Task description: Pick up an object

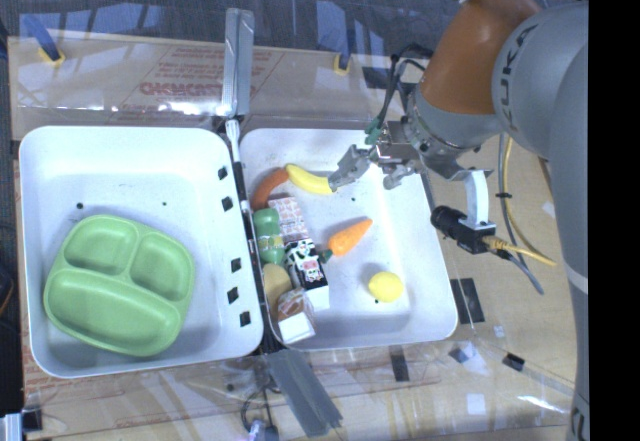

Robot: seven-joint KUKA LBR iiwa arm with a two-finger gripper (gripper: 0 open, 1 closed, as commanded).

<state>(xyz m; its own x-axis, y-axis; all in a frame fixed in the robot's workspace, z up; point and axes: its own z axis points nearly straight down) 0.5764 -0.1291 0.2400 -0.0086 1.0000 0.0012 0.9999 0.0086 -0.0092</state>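
Hovering: tool [368, 167] over right bin [425, 324], fingers spread, holding nothing, just beside banana [308, 179]. Risk: banana rolls against carrot [349, 236], tool closes empty.

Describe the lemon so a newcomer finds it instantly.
Look in the right white bin, toward its near right corner. The small round yellow lemon lies there alone, below the orange carrot; unlike the long curved yellow banana, it is ball-shaped.
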